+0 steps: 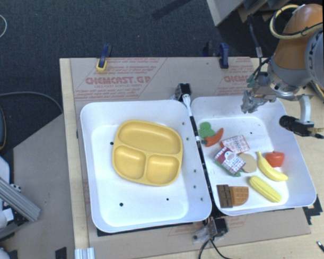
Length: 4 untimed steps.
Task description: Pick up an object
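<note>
— What did the bench (pixel 149 73) look like?
— I saw a yellow divided plate (pixel 147 152) in the left bin (pixel 100 171). The toy food, banana (pixel 270 167) and corn (pixel 265 189) included, lay in the right bin (pixel 304 185).
— And the claw?
— The gripper (pixel 252 104) hung over that bin's far edge; I couldn't tell its state.

Grey arm (pixel 308 52) — orange band, yellow cable looped above — ending in a metal gripper (pixel 252 103).

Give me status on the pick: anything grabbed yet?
Done: nothing lifted. The banana, corn, carrot and the rest lie in the right bin; the yellow tray sits in the left bin. In hand: gripper hovers over the right bin's far edge. Left: descend, grasp, lift.
</note>
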Available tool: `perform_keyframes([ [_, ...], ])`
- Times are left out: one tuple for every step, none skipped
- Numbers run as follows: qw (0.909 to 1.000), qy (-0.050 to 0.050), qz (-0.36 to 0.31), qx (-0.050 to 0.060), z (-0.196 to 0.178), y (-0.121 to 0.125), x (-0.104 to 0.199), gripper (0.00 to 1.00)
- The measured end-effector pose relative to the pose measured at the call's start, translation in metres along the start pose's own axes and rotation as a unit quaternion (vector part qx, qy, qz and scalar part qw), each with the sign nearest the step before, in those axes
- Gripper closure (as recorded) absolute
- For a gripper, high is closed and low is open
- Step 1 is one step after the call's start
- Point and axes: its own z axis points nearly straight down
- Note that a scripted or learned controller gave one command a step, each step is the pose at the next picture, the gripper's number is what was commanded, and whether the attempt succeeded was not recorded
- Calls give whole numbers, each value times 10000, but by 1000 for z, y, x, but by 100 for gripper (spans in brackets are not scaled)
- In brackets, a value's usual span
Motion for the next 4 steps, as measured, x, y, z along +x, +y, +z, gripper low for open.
perform_keyframes([
  [10000, -2, -1, -5, -65, 1, 2, 100],
  [10000, 5, 1, 26, -67, 2, 2, 100],
  [10000, 28, -23, 60, -57, -2, 59, 100],
  [10000, 31, -29, 50, -70, -4, 117, 100],
])
